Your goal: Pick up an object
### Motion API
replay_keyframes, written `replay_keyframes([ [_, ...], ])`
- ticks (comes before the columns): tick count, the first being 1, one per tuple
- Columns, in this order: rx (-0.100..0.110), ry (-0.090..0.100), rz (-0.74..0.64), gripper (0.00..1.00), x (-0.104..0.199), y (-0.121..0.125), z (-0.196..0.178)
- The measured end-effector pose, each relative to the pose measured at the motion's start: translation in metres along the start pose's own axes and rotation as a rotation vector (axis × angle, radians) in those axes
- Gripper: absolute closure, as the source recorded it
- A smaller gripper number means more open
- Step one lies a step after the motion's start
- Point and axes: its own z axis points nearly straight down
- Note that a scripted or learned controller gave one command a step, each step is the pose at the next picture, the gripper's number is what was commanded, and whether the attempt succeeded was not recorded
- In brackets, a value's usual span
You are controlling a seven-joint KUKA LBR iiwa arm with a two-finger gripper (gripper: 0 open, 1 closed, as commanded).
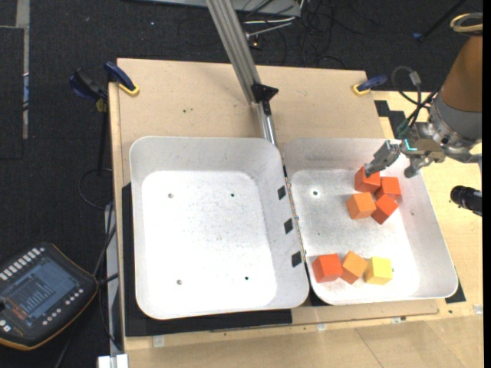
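Note:
Several cubes lie in the right bin [430, 228]. A tight cluster sits near its far right: a red-orange cube [367, 180], another red-orange cube [390, 185], an orange cube [360, 205] and a tilted red cube [383, 208]. Along the near side stand a red-orange cube [328, 267], an orange cube [354, 267] and a yellow cube [380, 270]. My gripper [397, 167] hangs just above the far edge of the cluster, open, its fingers spread with nothing between them. One fingertip [377, 165] is right over the first red-orange cube.
The left bin [153, 205] lies beside the right one. A slanted metal pole [234, 37] runs down to the bins' shared far edge. Clamps sit at the board's far corners. A teach pendant [38, 290] rests off the bench at lower left.

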Motion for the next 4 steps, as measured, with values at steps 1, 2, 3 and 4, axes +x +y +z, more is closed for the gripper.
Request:
replay_keyframes([
  [1, -0.005, -0.001, -0.001, 0.0, 0.0, 0.001, -0.003],
  [2, 0.002, 0.0, 0.001, 0.0, 0.002, 0.0, 0.062],
  [3, -0.001, 0.0, -0.002, 0.0, 0.005, 0.008, 0.109],
  [4, -0.003, -0.001, 0.0, 0.0, 0.006, 0.009, 0.145],
])
